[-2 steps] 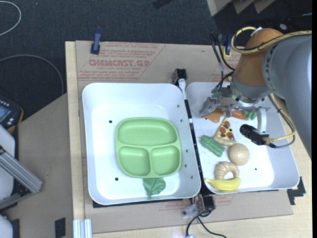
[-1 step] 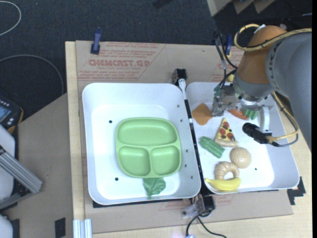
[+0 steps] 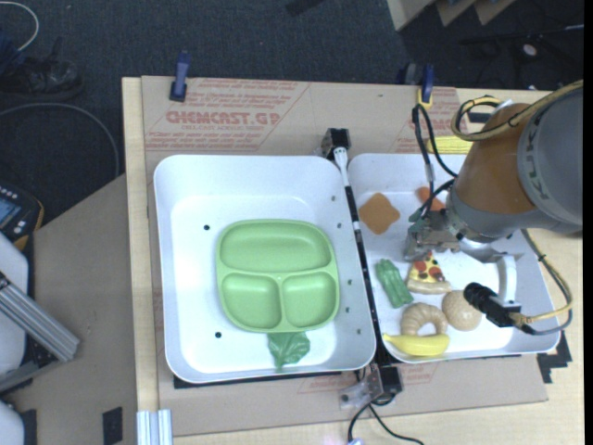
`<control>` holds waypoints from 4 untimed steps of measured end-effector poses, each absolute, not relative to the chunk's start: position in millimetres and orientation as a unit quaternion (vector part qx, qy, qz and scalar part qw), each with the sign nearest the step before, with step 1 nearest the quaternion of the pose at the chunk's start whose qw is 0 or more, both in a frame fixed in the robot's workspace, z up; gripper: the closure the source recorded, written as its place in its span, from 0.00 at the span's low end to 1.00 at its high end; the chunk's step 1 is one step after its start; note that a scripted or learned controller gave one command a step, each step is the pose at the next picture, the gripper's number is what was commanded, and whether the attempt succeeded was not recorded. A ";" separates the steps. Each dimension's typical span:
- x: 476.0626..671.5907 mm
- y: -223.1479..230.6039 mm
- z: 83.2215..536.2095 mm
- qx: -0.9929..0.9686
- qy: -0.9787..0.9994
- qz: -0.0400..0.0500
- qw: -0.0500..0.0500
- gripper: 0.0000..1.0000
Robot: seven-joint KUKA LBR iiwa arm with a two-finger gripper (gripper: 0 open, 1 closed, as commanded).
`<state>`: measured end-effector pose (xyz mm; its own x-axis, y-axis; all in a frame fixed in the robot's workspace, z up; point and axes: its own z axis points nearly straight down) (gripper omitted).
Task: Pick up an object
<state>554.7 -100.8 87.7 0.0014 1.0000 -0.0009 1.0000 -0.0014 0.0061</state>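
Observation:
The right bin (image 3: pixel 394 170) holds several toy foods: a brown cookie-like piece (image 3: pixel 378 213), a green pod (image 3: pixel 393 283), a pizza slice (image 3: pixel 427 274), a croissant (image 3: pixel 422 318), a beige roll (image 3: pixel 460 310) and a yellow banana (image 3: pixel 418 345). A small orange piece (image 3: pixel 422 194) lies near the arm. My gripper (image 3: pixel 424 242) hangs low in the right bin, just above the pizza slice and right of the brown piece. The wrist hides its fingers.
The left bin (image 3: pixel 181 248) bears a green divided tray (image 3: pixel 276 273) with a green leaf toy (image 3: pixel 289 348) at its front edge. The grey arm with its orange band (image 3: pixel 491 176) covers the right bin's back right. Cables run along the bin divider (image 3: pixel 352 221).

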 end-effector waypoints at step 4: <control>488.4 145.0 250.0 0.704 0.710 0.002 -0.001 1.00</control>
<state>488.4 145.0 250.0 -0.0094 0.9999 0.0047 1.0000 0.0094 0.0010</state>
